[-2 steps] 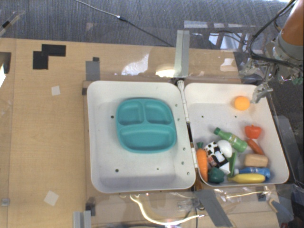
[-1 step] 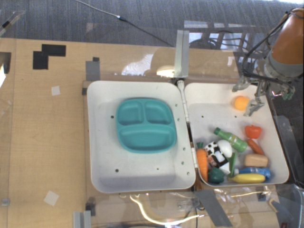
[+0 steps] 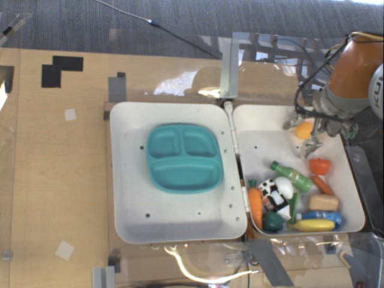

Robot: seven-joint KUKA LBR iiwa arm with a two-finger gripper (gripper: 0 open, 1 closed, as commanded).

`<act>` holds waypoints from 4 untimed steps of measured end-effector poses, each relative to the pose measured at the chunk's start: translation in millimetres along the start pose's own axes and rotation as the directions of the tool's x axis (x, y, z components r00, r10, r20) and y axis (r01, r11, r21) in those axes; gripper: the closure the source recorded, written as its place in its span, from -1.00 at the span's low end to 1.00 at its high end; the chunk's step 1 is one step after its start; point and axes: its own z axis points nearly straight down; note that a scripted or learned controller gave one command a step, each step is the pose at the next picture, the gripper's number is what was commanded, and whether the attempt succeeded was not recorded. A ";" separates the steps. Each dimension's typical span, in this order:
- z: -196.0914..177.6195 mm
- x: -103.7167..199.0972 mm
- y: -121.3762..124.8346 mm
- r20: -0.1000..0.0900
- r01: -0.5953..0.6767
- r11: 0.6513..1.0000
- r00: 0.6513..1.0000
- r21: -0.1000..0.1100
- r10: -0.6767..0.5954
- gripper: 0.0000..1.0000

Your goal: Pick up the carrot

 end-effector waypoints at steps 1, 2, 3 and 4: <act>-16.8 -5.6 -0.7 0.021 0.003 1.000 1.000 0.010 -0.003 1.00; -116.8 -18.0 48.2 0.021 -0.054 0.999 0.998 0.004 0.053 1.00; -65.7 -2.5 6.4 0.006 0.447 0.895 0.895 0.003 -0.447 1.00; -66.8 -3.5 7.1 0.008 0.447 0.894 0.894 0.004 -0.447 -1.00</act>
